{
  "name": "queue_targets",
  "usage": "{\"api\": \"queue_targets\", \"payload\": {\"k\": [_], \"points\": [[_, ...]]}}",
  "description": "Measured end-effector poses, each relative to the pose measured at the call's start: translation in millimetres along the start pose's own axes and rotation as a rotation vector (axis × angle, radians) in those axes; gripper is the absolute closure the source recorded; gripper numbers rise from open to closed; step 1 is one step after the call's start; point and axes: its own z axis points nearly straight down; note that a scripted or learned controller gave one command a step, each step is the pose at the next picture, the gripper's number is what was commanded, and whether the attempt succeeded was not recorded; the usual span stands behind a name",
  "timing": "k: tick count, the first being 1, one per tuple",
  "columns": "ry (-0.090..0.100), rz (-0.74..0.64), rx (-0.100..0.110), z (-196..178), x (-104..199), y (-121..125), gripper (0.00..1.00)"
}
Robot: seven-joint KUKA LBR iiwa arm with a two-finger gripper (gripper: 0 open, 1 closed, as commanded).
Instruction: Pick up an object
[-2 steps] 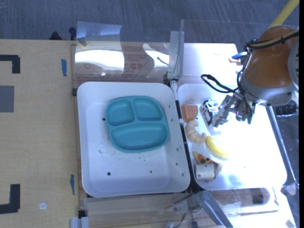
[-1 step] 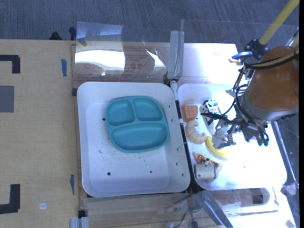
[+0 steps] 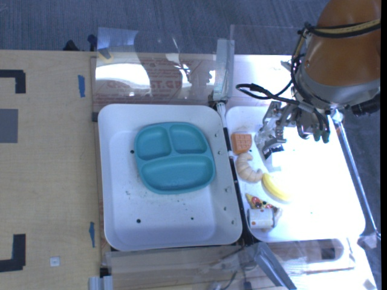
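You saw the gripper (image 3: 270, 139) hanging over the bright right bin (image 3: 338, 222), jaws too blurry to tell, just beside the orange waffle (image 3: 241, 142), shrimp (image 3: 249, 169) and banana (image 3: 275, 187), while the blue divided plate (image 3: 174, 156) sat in the left bin (image 3: 121, 222) on the tan bench (image 3: 48, 162).

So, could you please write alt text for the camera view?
A grey robot arm's gripper hovers above the right white bin, near an orange waffle toy, a pale shrimp-like toy and a yellow banana toy. The left white bin holds a teal divided plate.

Toys (image 3: 257, 177) crowding rt bin's (image 3: 326, 222) left edge
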Motion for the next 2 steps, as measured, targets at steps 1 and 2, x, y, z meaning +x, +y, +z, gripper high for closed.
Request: {"api": "queue_targets", "payload": {"k": [1,2], "points": [[0.017,-0.284,0.002,71,58,-42,1.00],[0.009,-0.848,-0.002,61,15,-59,1.00]]}}
